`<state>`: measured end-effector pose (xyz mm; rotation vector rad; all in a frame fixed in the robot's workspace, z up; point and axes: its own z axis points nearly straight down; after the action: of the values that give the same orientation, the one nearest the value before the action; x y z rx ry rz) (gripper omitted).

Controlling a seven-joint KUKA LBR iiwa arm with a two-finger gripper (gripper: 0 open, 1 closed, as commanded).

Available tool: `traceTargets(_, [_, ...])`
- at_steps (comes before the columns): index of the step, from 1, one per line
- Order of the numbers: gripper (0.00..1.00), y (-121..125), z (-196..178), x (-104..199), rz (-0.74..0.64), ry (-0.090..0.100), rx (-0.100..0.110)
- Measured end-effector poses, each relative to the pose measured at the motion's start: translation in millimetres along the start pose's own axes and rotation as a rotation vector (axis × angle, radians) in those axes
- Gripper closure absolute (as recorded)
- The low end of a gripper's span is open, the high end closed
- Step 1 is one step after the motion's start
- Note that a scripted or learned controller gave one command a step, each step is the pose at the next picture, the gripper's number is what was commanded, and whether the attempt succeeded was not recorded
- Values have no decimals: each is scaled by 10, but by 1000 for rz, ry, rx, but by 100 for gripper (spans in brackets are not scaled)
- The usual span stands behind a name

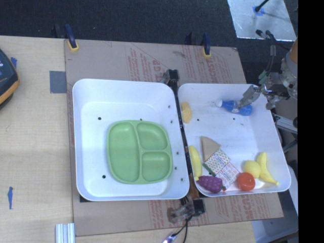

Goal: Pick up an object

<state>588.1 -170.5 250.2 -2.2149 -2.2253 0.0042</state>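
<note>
My gripper (259, 96) hangs over the far right corner of the right bin (263, 123). It stands open, with nothing between its fingers. Its left finger (247, 95) reaches down just above and to the right of a small blue object with a white tip (236, 106) that lies on the bin floor. Whether the finger touches it is unclear. Along the near edge of this bin lie a red tomato (245, 181), a lemon (251, 168), a banana (266, 169), purple grapes (210, 183), a patterned packet (223, 167) and a tan wedge (208, 146).
The left bin (96, 105) holds a green divided plate (138, 152). A pale yellow piece (186, 112) and a yellow fruit (195, 160) lie against the right bin's left wall. Clamps (205, 43) hold the cardboard at the back. A dark device (6, 77) sits far left.
</note>
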Motion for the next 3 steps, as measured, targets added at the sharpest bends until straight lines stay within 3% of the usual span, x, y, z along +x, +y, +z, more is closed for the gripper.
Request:
traceTargets(1, [0,-568,402,521,-1,1,2])
traceTargets(2, [0,-758,957,786,0,1,2])
traceTargets(3, [0,-606,1594,738,0,1,2])
